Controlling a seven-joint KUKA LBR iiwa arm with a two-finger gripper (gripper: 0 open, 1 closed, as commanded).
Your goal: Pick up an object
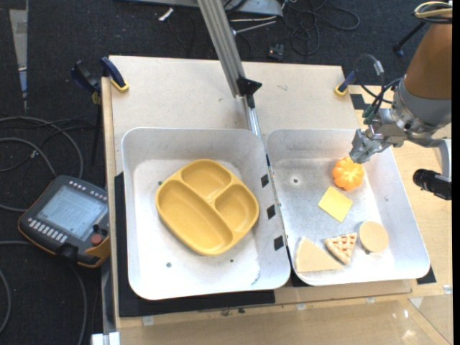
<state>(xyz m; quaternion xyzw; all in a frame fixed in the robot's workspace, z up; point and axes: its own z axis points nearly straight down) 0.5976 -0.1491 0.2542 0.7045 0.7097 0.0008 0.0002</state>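
Floor: dark carpet all round the bench, strewn with black cables; a grey and orange teach pendant [66, 220] lies on it to the left of the bench.
Bench: pale board top [180, 92] bearing two shallow white bins side by side, with a yellow-tipped clamp [113, 75] at its far left corner and another [343, 86] at its far right.
Mast: a slanted grey metal pole [224, 38] runs from the top edge down to the gap between the bins.
Left bin [136, 157]: holds a yellow divided plate [207, 205] with three compartments, lying flat near the middle.
Right bin [309, 146]: holds five small items, listed below.
Orange fruit [348, 175]: toy mandarin, in the far right part of the right bin.
Cheese slice [335, 204]: flat yellow square, just nearer the camera than the fruit, apart from it.
Front row: a tan wedge [313, 256], a small waffle-patterned triangle [342, 246] touching it, and a tan round disc [373, 236] just to the right.
My arm [431, 63]: enters from the right, grey with the orange band above the wrist.
My gripper [361, 152]: hangs over the right bin, tip just beside the upper right edge of the orange fruit; contact cannot be judged.
Finger state: I cannot tell whether they are apart or together; nothing is seen between them.
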